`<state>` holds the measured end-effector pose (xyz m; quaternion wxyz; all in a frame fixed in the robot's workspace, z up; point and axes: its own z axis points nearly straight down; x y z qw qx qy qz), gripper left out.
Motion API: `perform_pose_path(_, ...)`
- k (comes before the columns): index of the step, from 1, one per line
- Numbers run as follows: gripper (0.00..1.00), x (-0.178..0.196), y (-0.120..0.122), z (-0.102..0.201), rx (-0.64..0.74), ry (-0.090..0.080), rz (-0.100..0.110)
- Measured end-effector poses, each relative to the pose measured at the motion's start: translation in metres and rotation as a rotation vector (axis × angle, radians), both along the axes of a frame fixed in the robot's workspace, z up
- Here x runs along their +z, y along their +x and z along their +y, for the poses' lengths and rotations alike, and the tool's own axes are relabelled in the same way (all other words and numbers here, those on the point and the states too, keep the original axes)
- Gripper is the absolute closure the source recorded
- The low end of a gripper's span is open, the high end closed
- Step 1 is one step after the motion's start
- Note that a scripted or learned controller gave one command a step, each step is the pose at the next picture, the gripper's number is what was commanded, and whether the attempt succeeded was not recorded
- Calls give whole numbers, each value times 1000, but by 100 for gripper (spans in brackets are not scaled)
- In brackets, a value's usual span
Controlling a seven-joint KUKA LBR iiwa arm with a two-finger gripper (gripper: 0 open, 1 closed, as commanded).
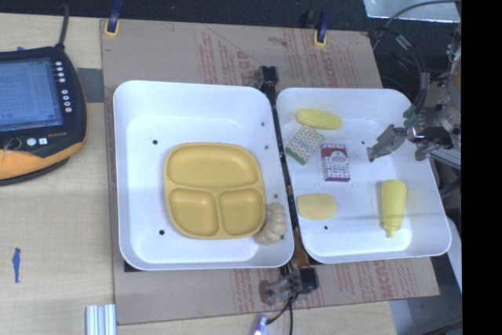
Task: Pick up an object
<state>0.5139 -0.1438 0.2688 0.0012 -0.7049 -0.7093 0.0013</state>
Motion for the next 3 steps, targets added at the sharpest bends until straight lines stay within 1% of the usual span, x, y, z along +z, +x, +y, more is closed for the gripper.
perform_pose_path(1,0,-165,45,28,1,0,4)
perform_pose_path(2,0,-177,51,24,0,-1,0)
perform_pose_path(3,100,-167,51,22,2,-3,3)
